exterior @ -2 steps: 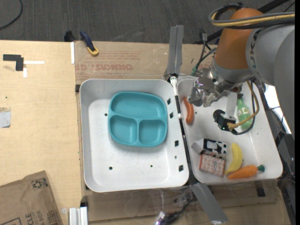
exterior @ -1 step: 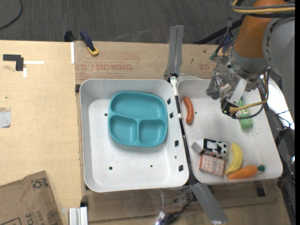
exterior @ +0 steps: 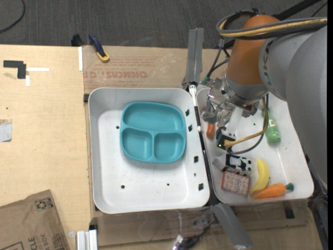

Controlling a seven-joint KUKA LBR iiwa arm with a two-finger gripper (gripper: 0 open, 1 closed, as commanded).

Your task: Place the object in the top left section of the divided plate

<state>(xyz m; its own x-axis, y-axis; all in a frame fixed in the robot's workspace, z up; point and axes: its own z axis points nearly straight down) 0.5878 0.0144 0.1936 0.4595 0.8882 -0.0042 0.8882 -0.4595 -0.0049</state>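
Awaiting its load: teal divided plate (exterior: 153,132), smooth moulded plastic, rounded corners, one wide section along the far side and two smaller ones nearer the camera; all three sections bare. It lies in the left white bin (exterior: 104,181), a shallow, matte, thin-walled tray. Judged stage: early, nothing delivered, pick-up unconfirmed.

Right of the plate, across the shared rim, right white bin (exterior: 296,139), same make.
- Small orange-red piece (exterior: 209,130), just right of the rim, partly hidden; identity unclear.
- Gripper (exterior: 222,120), grey metal with cabling, low over the bin right of the plate; opening and contents cannot be told.
- Printed box (exterior: 235,182), cardboard, right of the plate's near corner.
- Banana (exterior: 261,174), yellow, curved, glossy toy.
- Carrot (exterior: 269,191), orange, tapered, green tip.
- Green object (exterior: 273,134), rounded, farthest right.

Which item is the task's object cannot be told; all candidates lie in the right bin, well apart from the plate.
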